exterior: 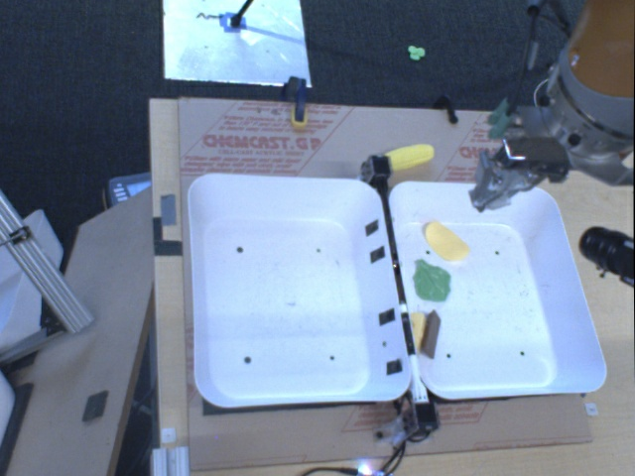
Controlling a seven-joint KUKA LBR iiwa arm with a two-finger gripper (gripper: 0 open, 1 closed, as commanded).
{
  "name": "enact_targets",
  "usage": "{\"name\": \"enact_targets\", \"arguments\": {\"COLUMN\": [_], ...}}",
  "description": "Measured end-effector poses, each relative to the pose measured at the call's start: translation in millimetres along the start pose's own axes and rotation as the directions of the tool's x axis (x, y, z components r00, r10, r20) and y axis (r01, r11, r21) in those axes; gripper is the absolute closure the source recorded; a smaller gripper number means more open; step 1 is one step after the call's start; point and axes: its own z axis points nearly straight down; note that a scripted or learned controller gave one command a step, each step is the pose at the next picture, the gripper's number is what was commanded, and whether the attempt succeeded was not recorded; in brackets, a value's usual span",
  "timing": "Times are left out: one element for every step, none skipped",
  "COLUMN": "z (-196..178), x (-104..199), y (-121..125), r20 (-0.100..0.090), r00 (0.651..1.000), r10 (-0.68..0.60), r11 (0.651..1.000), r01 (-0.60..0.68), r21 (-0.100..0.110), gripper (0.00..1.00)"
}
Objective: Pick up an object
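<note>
A: Jaws first: are they sitting spread or pressed together?

B: I cannot tell from this slant. The gripper (493, 194) is blurring into a grey lump, and I am not seeing any object in it.

A: Then start with the big things.

B: Two white bins are lying side by side. The left bin (288, 286) is not offering anything to pick. The right bin (568, 296) is carrying all the pieces, bunched along its left side. The arm (595, 77) is reaching in from the far right, and the gripper is hanging over the right bin's far rim.

A: And the candidates?

B: A flat green piece (432, 281) is lying about midway down the left side. A yellow piece (446, 242) is sitting just beyond it, nearly touching it, and it is the one nearest the gripper. A brown block (432, 333) is standing nearer, with a small yellow block (418, 327) pressed against its left side by the divider.

A: So which step is in hand?

B: I am judging it as the approach, with the grasp not yet made. The next move is calling for a short shift left and nearward over the yellow piece, then a straight drop around it alone. The green piece is crowding it, so the aim is needing care.
</note>
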Motion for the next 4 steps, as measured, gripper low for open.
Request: {"name": "enact_targets", "arguments": {"z": [-35,66,149,95], "x": [10,94,205,106], "y": [0,0,0,3], "r20": [0.001,0.002,0.001,0.001], "r00": [1.0,1.0,1.0,1.0], "r10": [0.008,0.001,-0.001,0.021], "r11": [1.0,1.0,1.0,1.0], "r01": [-0.008,-0.001,0.001,-0.021], "r21": [-0.006,0.007,0.007,-0.008], "gripper": [1.0,1.0,1.0,1.0]}}
